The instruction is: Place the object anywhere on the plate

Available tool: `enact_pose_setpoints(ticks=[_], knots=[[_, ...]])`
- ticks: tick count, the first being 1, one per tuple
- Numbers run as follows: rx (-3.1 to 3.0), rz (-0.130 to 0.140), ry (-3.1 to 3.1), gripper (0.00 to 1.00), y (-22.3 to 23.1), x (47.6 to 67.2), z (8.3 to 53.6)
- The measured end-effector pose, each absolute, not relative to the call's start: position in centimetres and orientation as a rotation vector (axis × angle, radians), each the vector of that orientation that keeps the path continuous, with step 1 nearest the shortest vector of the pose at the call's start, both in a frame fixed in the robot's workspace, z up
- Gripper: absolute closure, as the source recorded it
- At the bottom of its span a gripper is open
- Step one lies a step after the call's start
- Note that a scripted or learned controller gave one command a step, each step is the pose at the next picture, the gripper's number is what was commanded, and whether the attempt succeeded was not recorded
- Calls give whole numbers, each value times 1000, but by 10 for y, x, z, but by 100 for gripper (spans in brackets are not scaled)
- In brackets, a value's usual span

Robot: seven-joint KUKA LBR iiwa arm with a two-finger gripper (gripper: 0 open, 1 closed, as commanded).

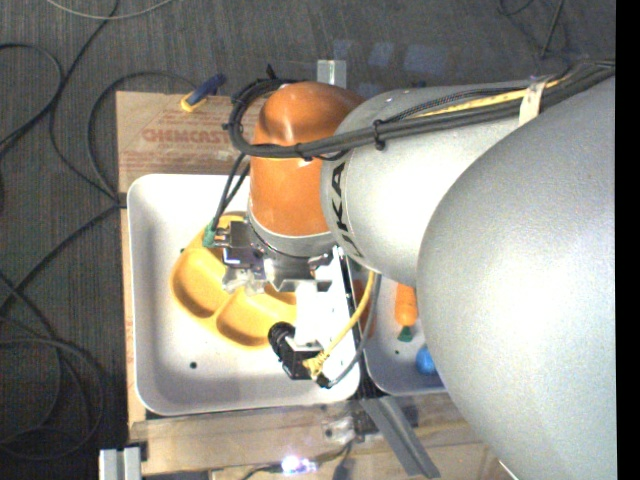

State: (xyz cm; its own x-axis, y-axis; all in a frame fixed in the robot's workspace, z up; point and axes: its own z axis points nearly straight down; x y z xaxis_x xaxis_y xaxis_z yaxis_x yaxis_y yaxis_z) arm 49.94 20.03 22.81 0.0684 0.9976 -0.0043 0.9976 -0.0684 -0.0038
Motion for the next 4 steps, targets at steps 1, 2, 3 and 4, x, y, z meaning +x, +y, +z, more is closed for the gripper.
enact_pose_setpoints(ticks=[1,2,3,4], knots=[[2223,-8,2221,100,233,483,218],[1731,-7,2622,100,232,528,217],[2068,-8,2364,100,216,547,270],[1808,-8,2573,100,222,494,193]])
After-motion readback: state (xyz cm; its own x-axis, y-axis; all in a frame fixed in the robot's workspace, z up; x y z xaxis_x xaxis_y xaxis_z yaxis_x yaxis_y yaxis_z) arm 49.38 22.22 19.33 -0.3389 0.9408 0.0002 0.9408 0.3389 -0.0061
